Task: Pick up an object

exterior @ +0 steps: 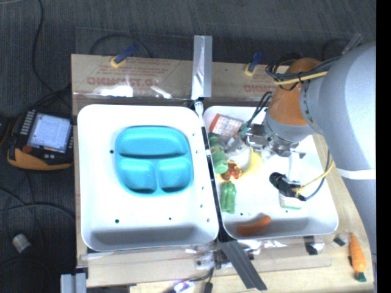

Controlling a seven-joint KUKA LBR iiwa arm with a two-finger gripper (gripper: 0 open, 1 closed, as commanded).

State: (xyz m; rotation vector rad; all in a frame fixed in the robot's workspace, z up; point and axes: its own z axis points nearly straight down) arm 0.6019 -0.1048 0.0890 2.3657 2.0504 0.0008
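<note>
A: Where are the jaws (255, 140) sitting?

B: They are hanging right of centre in the frame, low over the clutter in the right bin (317, 182), under the orange band of the arm (342, 102). I cannot tell whether they are open or closed, or whether anything is caught in them; the wrist is covering that spot.

A: What is lying nearest?

B: A small printed packet (225, 125) is lying just to their upper left, and a yellow, banana-like piece (252, 163) is curving just below them. A reddish bit (232, 171) is resting beside that, with a green pepper-like toy (228, 196) further down near the divider and an orange sausage-like piece (253, 224) near the lower wall.

A: Which would you be going for?

B: Probably the yellow piece. It is looking light, smooth and likely hard plastic, so slippery; I would be pinching across its middle, not its tapering ends.

A: And the other bin?

B: The left bin (98, 212) is holding a blue divided tray (153, 159), well apart.
</note>
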